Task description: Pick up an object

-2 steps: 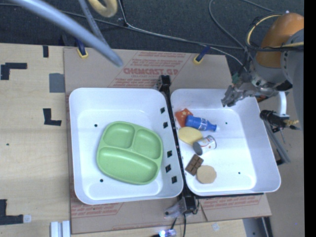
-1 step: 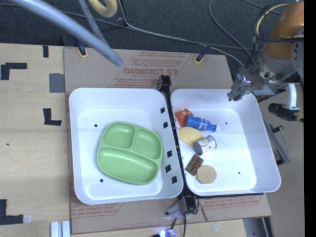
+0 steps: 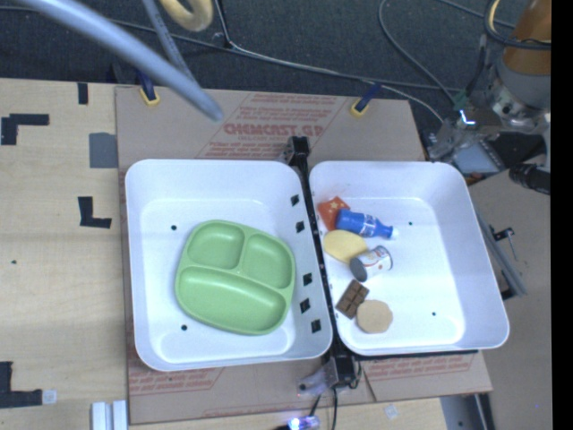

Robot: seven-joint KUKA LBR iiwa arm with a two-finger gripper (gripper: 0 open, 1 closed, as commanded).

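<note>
Two white bins sit side by side on the bench point(image 3: 54, 240). The left bin point(image 3: 152, 186) holds a green plate point(image 3: 236, 278) with three sections, lying flat near the middle. The right bin point(image 3: 448, 240) holds a small pile of things, all bunched up on its left side, close to the wall where the two bins meet. At the top of the pile is a small red packet point(image 3: 332, 210), and a blue bottle point(image 3: 363, 224) lies on its side just beside it, touching it. Under the bottle lies a yellow lump point(image 3: 343, 245) shaped like a lemon. Next to that is a little grey and white can point(image 3: 372, 262) lying on its side. Lower down there is a brown chocolate bar point(image 3: 351, 300) and a round tan cookie point(image 3: 374, 316), and these two touch each other. The robot arm point(image 3: 519, 61) is up in the top right corner, off to the side of the right bin and well apart from the pile. Its end is too blurry and dark there, so I cannot tell if the pincer is released or clenched. Nothing from the pile is lifted; all the things lie on the bin floor.
</note>
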